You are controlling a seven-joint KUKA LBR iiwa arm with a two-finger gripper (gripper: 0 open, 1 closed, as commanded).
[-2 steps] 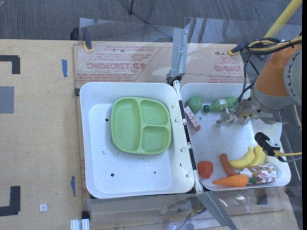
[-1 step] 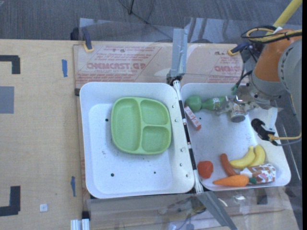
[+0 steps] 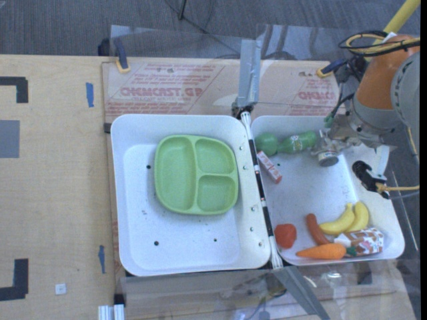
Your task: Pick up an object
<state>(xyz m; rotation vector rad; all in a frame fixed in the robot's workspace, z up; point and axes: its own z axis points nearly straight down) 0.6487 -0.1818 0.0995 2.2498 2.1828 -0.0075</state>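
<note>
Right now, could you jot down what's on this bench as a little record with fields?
left bin: holds a green divided plate
right bin: green bottle, small red packet, tomato, sausage, bananas, carrot, wrapped snack
gripper: over the right bin's far edge, beside the bottle's cap end
holding anything: cannot tell

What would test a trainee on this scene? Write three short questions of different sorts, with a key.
1. True or false: the green divided plate lies in the left bin.
2. Which lies nearest the gripper? A. carrot B. green bottle C. tomato
3. Fill in: the banana lies in the ___ bin.

Key: 1 true; 2 B; 3 right.
</note>
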